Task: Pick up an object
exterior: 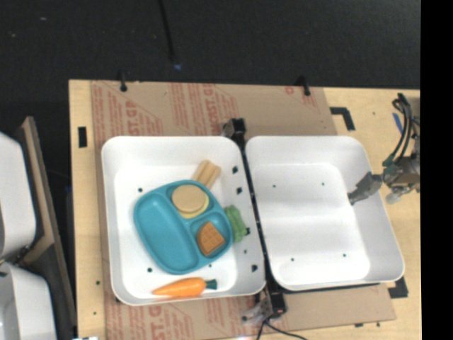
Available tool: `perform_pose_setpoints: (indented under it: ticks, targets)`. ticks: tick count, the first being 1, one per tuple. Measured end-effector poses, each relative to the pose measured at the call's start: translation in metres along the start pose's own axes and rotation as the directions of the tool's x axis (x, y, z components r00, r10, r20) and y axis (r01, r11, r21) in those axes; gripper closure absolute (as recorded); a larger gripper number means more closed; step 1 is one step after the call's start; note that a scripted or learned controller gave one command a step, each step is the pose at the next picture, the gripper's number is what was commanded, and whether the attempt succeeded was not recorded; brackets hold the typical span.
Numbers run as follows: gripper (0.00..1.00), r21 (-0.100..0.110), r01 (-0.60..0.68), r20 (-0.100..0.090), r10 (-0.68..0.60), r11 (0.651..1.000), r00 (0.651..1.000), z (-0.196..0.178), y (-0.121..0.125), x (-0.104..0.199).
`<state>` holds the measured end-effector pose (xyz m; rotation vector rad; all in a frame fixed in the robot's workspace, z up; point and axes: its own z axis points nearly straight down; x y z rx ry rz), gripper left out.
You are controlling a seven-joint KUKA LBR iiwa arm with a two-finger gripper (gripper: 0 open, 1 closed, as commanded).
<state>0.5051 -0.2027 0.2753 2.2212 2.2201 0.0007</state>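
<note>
Robotics lab test bench. Evidence: plywood bench (212,105) on dark floor; two white bins (117,190) clamped at its centre; cable bundle (403,129) at bench's right edge; toy food in left bin.

single fixed cam, high above the bench (212,98), looking down at a slant. both white bins (117,218) fully framed, mid-distance.

Small grey metal two-finger gripper (362,188) at right edge of camera view, dull grey tip tapering to narrow end. Behind it, blocky grey-and-tan wrist housing (402,178), details blurred. Bundle of thin dark cables (403,129) looping above housing, curved strands, some with greenish tint. Rest of arm cut off by frame edge. Markings and screws too small to tell.
</note>
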Motion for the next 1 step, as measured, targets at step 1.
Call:
perform_pose_setpoints:
  ticks: [1]
  targets:
    - [0.0, -0.006, 0.082, 0.003, -0.082, 0.997, 0.997, -0.0787, -0.0123, -0.0074]
